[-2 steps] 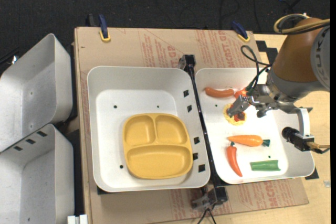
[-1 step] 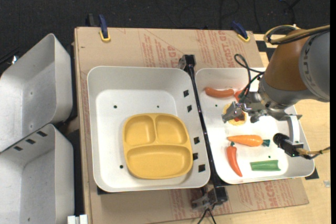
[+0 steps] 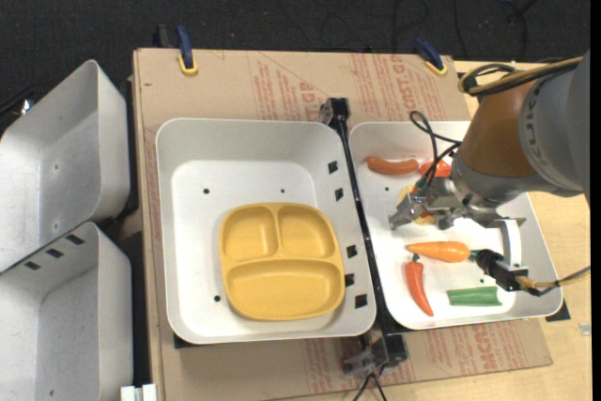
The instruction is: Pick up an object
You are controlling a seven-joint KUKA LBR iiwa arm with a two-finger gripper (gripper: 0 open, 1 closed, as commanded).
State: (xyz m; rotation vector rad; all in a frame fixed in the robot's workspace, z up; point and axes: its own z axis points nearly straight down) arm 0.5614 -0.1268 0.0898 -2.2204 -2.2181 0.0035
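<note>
The bench carries two white bins. The left bin holds a yellow divided tray. The arm reaches into the right bin, its jaws low near the middle; whether they grip anything I cannot tell. Around them lie a sausage, a carrot, a red pepper and a green piece.

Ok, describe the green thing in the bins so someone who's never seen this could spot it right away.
Look in the right-hand bin, the one the arm reaches into. Near its front right corner lies a short green block, flat on the floor. It is the only green item there; its neighbours are a red chili pepper and an orange carrot.
</note>
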